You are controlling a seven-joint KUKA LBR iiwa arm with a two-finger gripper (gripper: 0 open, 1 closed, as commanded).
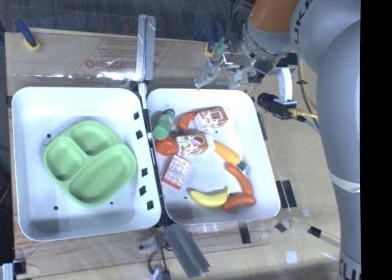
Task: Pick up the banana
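In the right bin lies the banana; the gripper hangs spread, empty.

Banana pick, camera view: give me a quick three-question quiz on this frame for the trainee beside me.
1. True or false: the banana lies in the right bin, near its front edge.
2. What touches the banana's right end? A) the green bottle B) a hot dog C) the green divided plate
3. Fill in: the hand is above the right bin's ____ rim, far from the banana.

Key
1. True.
2. B. The hot dog lies against the banana's right tip; the bottle sits at the bin's back left, and the plate is in the left bin.
3. Back.
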